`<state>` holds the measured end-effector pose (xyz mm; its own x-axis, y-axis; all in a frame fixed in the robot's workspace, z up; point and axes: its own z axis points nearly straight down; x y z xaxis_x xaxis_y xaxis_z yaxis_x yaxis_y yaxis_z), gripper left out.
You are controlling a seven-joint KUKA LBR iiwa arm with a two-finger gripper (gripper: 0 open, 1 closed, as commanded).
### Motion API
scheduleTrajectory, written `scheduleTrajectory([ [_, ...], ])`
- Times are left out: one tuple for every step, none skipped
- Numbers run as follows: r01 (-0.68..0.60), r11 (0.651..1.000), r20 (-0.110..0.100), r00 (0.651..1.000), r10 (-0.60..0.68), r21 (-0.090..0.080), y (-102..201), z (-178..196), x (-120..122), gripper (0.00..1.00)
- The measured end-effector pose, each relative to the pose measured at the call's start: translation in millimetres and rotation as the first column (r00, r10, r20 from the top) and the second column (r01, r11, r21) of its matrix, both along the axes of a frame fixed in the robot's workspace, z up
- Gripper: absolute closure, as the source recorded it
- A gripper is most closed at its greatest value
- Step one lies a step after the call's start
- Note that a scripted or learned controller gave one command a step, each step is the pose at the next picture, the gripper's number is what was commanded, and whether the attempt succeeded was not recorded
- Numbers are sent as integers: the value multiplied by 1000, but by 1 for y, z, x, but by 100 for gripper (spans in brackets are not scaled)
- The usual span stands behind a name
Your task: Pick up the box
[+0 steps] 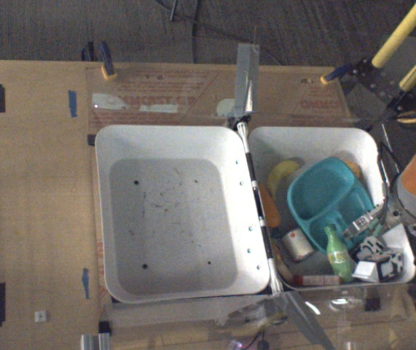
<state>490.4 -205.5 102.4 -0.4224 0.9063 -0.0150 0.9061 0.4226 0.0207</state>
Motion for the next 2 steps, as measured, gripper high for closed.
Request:
scheduleTrajectory([
  [-356, 934, -19, 934, 356, -2, -6, 6, -8, 100],
  [-240, 971, -30, 970, 240, 6, 135, 99, -7, 100],
])
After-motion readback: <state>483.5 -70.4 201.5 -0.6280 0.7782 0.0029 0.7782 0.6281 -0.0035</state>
